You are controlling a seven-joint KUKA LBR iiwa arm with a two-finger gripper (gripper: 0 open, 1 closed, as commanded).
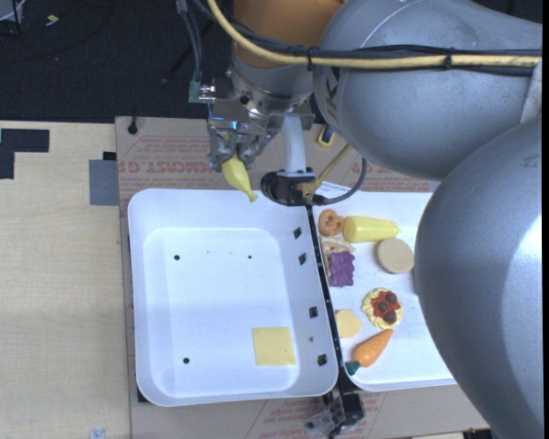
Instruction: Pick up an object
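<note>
The left bin [156, 245] lies mostly open, only a cheese slice [274, 346] near its front right corner; the right bin [412, 373] is crowded, arm [457, 108] overhead.

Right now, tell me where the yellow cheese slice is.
The yellow cheese slice lies flat in the left bin, near its front right corner, just left of the divider rim and across it from the carrot.

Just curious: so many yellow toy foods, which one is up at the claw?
The small banana, held between the gripper fingers above the left bin's far edge. The cheese slice lies flat inside that bin.
</note>
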